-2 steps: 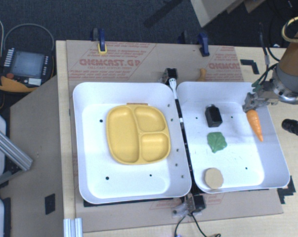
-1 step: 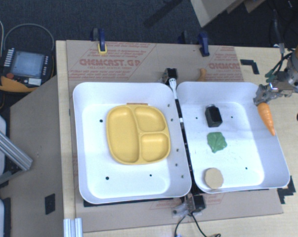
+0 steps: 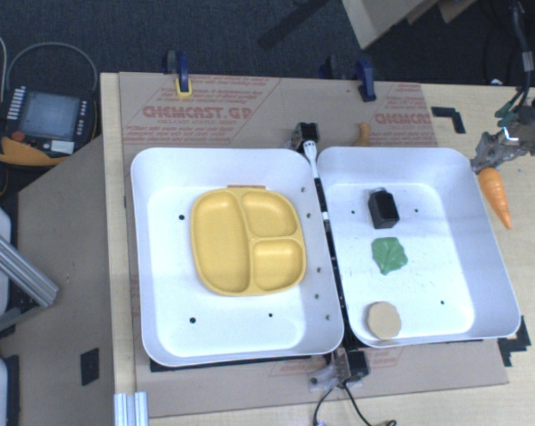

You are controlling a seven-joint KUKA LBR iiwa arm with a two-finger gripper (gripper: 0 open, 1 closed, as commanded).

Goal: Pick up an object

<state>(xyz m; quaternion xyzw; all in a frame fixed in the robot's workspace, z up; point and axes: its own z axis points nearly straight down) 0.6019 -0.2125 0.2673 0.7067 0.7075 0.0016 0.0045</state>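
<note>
Where I begin, at the left bin point(image 3: 147, 238): it sits on the table's point(image 3: 249, 105) left half and carries one thing.
Yellow plate point(image 3: 247, 240): divided into three compartments, lying flat in the middle of the left bin, nothing in it.
Right bin point(image 3: 444, 238): touching the left bin along their shared rim; three small things lie in a column down its middle.
Black block point(image 3: 382, 207): nearest the bin's far edge.
Green piece point(image 3: 389, 256): mid-bin, just beside the block on its near side.
Tan disc point(image 3: 383, 319): by the bin's near edge.
Carrot point(image 3: 494, 193): on the right bin's right rim near its far right corner, long axis along that rim, thick end toward the far edge.
End effector point(image 3: 502, 147): over that same corner, right at the carrot's thick end; I cannot tell its state, nor whether it has the carrot.
Key relation: I judge the carrot the closest candidate, lying directly toward the near edge; the other three sit well apart to the left.
</note>
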